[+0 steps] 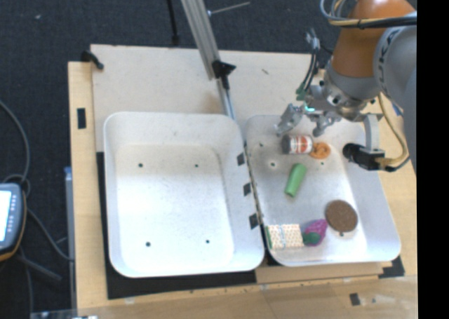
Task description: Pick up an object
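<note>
Nearest of all, along the front edge, bare pale wood of the bench (182,296) shows below the two white bins. At the front wall of the right bin (372,191) sits a small block with a chequered white and green face (284,236), and just beside it, touching or nearly so, a purple and green lump (315,231). A little to the right of that lies a round brown disc (341,216). Further back, near the middle of that bin, a green cylinder (295,179) lies tilted on the speckled floor.

Beyond it, a small can with a red and white label (299,144) lies on its side, with a small orange piece (321,150) touching its right end. Right above the can hangs the gripper (306,121), fingers spread wide to either side of it, nothing held between them.

To the left, the left bin (175,191) shows a speckled floor with four dark dots. A grey metal post (200,23) rises slanting from the far bench edge between the bins. Dark carpet (84,2) surrounds the bench, with black cables trailing at far left beside a handheld screen unit (8,216).
</note>
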Action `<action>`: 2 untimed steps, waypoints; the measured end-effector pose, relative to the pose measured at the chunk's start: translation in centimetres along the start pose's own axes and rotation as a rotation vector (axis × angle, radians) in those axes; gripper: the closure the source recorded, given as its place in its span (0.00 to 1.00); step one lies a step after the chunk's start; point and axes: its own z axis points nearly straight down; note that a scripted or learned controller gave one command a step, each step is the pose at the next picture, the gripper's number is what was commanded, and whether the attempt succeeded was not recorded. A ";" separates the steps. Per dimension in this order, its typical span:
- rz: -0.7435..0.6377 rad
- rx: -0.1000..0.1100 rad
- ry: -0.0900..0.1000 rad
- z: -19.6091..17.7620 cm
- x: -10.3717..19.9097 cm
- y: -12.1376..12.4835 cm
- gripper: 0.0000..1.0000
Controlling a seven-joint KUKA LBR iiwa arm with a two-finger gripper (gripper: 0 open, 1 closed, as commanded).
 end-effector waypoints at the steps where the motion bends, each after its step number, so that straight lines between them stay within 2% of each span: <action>1: -0.001 -0.005 -0.001 -0.3 0.0 0.1 0.00; 2: 0.003 0.000 -0.002 5.1 0.0 -1.0 0.00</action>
